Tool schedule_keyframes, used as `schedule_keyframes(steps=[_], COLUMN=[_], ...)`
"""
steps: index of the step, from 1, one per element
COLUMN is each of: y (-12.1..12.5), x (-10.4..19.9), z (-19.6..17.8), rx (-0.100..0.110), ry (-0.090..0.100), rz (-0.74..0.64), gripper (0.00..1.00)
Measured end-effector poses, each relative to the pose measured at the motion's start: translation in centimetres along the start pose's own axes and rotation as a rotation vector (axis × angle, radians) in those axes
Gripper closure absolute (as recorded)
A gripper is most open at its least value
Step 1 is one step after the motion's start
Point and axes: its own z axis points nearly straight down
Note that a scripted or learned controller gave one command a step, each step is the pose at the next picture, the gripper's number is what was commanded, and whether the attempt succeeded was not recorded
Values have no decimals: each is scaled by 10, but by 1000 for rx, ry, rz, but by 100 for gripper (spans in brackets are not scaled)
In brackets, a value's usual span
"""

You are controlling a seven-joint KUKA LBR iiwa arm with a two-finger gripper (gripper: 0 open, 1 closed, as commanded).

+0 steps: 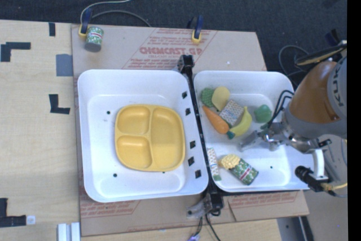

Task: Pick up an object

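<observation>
My gripper (246, 144) is low in the right bin (282, 175), reaching in from the right. Its tip lies just below a yellow banana (243, 123) and close to it. To the left of the banana are a grey checkered packet (231, 112), an orange carrot (215, 119), a yellow lemon (220, 96) and a green vegetable (207, 95). A green round object (262, 114) sits just above the gripper's wrist. In front lie a small corn cob (228, 162) and a green can (244, 171) on its side. Nothing shows held in the gripper.
The left bin (96, 121) holds a yellow divided plate (150, 137). A black divider (194, 121) runs between the bins. A small can (93, 38) stands on the cardboard at the back left. A thin patterned stick (212, 162) lies by the right bin's left wall.
</observation>
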Motion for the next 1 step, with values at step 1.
schedule_keyframes(steps=[1], y=[53], x=[61], z=[0], rx=[-4], ry=[0], rz=[-3], gripper=[0])
